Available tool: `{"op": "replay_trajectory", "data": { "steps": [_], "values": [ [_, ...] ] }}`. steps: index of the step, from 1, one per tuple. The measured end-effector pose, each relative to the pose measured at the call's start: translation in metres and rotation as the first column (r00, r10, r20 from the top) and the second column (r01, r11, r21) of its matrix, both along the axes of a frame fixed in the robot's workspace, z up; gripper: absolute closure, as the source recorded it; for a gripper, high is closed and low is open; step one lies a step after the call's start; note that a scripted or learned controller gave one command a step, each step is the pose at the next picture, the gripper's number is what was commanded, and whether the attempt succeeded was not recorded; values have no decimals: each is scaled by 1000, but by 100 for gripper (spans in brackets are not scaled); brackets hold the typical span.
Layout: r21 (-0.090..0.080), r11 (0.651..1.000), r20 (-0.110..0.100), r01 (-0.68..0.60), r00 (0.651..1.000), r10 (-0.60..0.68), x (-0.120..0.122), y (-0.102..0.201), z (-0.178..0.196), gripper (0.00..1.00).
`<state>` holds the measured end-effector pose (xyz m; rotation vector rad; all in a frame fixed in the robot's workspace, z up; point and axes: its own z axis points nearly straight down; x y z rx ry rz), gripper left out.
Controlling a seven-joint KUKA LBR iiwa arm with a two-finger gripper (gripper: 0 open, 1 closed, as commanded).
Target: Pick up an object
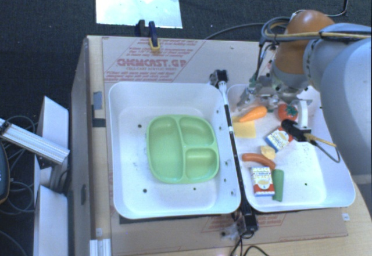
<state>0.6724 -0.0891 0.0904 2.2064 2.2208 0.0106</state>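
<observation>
My gripper hangs over the far end of the right bin, under the grey wrist with the orange band. Just below it lie an orange carrot and a red round item. Closer to the front are a yellow cheese block, a small printed packet, a sausage, a small box and a green pickle. The wrist hides the gripper's tips, and nothing shows held in it.
The left bin holds a green divided plate. A black clamp bar runs along the seam between the bins. The grey arm body covers the right bin's far right side. Cables trail behind the bench.
</observation>
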Motion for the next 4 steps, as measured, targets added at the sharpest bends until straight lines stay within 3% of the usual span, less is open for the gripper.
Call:
{"op": "replay_trajectory", "data": {
  "steps": [2,3,4],
  "values": [
    [-1,1000,1,0,1000,0,0,5,0,0],
    [-2,1000,5,-1,1000,1,1,5,11,100],
    [-2,1000,5,-2,1000,2,1,5,11,0]
  ]
}}
